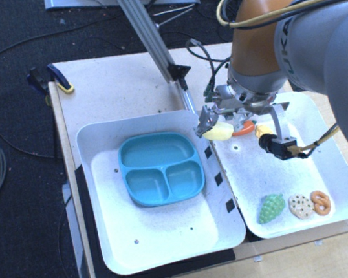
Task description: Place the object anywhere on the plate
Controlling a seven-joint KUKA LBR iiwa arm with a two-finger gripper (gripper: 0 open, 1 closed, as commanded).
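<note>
Seen from above: gripper [219, 123] over the right bin's [332, 143] left edge, apparently clamped on a yellow piece [218, 132]. Carrying step, probably. Next: move left, over the blue plate [161, 168] in the left bin [105, 198], then release.

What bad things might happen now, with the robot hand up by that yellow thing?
1. The tool sits right at the yellow object, but a firm hold isn't clear. It might slip and fall short of the blue plate.
2. The yellow object hangs near the edge between the two bins, so it could drop onto that edge.
3. An orange piece lies right beside it and could get knocked.
</note>
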